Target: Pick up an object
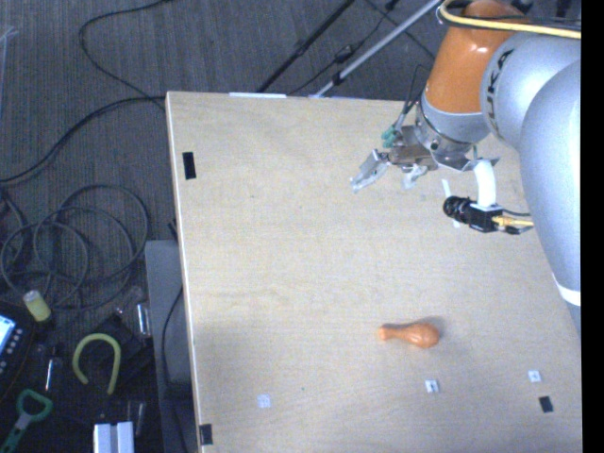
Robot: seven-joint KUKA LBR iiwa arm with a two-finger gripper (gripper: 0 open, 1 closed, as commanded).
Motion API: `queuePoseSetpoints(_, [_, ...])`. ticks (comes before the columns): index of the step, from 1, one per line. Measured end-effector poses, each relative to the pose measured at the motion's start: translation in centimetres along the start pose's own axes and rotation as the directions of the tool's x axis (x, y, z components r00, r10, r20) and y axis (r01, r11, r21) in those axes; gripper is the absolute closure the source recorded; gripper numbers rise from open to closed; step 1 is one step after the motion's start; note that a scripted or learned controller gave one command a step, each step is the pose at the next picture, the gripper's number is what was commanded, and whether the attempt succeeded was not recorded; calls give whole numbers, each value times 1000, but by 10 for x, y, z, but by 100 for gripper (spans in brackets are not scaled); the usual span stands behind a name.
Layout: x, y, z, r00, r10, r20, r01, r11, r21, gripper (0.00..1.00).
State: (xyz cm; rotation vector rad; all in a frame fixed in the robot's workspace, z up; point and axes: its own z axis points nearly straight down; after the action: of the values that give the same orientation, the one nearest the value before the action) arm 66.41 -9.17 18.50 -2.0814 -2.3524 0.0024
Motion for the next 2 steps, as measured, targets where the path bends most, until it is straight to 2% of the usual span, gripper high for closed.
queuePoseSetpoints(1, [-47, -2, -18, 1000, 25, 0, -25, 1000, -1, 0])
queuePoseSetpoints(2, [-124, -11, -36, 997, 75, 2, -75, 997, -1, 0])
